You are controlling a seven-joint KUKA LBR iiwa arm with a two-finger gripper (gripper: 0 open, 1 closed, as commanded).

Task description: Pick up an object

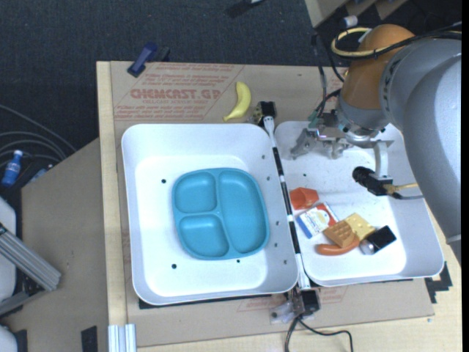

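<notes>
Pincer (320, 144) tips perhaps arm-hidden

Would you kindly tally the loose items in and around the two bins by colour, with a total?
Blue: 2, the divided plate in the left bin and a clip on the bench.
Yellow: 1, the banana.
Orange or red: 2, a wedge and a sausage shape.
Tan: 1, a waffle-like piece.
White: 1, a small packet.
Black: 1, a block.
Total: 8.
</notes>
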